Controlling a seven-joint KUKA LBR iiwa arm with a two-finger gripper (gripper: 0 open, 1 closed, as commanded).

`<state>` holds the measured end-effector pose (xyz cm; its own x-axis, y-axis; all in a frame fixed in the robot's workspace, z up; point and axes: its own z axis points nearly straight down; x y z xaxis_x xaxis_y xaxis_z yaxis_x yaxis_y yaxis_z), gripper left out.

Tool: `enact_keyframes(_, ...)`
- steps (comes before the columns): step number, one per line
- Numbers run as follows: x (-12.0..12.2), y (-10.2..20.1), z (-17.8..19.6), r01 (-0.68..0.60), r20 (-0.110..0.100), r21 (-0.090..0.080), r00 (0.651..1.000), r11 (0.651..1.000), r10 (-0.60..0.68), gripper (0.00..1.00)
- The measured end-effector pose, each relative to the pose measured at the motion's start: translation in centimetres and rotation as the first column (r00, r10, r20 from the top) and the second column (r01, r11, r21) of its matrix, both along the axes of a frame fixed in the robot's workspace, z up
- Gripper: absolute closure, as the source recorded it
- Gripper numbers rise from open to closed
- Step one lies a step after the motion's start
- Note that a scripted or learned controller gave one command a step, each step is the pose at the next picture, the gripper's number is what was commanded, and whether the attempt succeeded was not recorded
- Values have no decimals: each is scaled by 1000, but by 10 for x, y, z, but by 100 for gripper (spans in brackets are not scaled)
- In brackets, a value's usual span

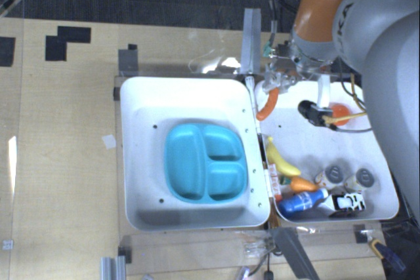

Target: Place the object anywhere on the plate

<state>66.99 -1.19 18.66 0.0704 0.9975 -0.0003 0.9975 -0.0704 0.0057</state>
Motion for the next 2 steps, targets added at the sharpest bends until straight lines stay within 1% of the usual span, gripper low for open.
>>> enact_keyframes(1,-121,81,-2,65,-3,2,998,998,-65,100)
enact_keyframes(2,-79,25,-1,-156,0,0,988,988,156,100)
